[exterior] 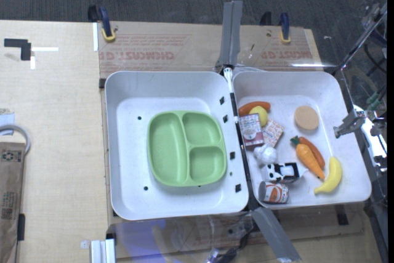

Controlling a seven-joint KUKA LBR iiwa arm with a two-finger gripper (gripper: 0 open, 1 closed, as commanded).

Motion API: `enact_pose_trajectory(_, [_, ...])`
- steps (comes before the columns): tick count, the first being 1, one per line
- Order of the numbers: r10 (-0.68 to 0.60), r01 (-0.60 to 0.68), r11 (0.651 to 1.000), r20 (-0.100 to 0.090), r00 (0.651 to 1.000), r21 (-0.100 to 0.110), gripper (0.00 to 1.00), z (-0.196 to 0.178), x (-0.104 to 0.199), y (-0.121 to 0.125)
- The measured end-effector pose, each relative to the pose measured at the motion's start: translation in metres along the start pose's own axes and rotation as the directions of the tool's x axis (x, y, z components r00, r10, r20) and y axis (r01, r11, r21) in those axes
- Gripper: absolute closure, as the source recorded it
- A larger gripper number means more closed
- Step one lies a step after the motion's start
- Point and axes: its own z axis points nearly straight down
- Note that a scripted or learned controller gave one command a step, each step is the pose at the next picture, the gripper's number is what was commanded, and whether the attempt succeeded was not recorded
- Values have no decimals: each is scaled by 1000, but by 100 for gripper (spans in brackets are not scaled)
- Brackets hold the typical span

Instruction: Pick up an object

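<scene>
Nothing's been grabbed yet; the jaws' state can't be told, so a banana [329, 177] approach is probably needed next.

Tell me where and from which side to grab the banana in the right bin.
Grip the banana across its thick middle, coming straight down from above. It lies flat on the floor of the right bin, curving from upper right to lower left, so the fingers should probably close across its narrow width. The carrot lies close on its left and the bin wall on its right, so a side approach looks cramped.
</scene>
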Motion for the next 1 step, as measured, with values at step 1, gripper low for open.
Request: enact_pose_trajectory(1, [0, 0, 1000, 0, 1000, 0, 0, 0, 0, 0])
